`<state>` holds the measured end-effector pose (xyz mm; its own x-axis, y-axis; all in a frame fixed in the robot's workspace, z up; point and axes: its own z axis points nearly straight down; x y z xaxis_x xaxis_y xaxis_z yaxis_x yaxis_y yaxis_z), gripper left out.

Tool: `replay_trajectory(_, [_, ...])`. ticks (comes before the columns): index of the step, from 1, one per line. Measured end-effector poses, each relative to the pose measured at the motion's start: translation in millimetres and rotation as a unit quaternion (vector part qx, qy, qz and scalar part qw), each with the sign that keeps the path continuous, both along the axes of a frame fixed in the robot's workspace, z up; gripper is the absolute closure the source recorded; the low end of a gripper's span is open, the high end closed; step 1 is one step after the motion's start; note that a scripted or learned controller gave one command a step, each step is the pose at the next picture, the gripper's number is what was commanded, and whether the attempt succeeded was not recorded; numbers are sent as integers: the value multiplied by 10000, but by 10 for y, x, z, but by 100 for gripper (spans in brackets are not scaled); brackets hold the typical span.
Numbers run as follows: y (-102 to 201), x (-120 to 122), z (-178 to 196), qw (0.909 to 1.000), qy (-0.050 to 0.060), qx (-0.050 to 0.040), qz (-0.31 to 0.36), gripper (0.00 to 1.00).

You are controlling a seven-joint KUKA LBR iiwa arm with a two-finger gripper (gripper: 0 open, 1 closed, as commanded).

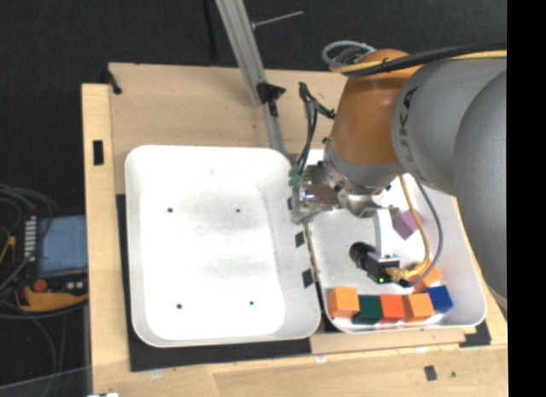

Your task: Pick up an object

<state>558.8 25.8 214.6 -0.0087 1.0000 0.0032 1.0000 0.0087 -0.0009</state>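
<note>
My gripper [334, 201] hangs over the upper left part of the right bin [467, 312], under the orange wrist band, and the arm's bulk covers much of that bin. Along the bin's front wall lies a row of blocks: an orange block [344, 300], a green block [370, 309], two more orange blocks [393, 306] and a blue block [440, 298]. A purple piece [403, 224] lies further back, right of the gripper. I see nothing held in the gripper.
The left bin [209, 242] sits beside the right one, their rims meeting just left of the gripper. A slanted metal rail [243, 41] rises behind the bins. Cables and a blue box [61, 246] lie off the bench at the left.
</note>
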Motion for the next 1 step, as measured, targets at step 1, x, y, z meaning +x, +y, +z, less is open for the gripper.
replay_trajectory(1, [393, -200, 96, 10000, 10, 1, -5, 100])
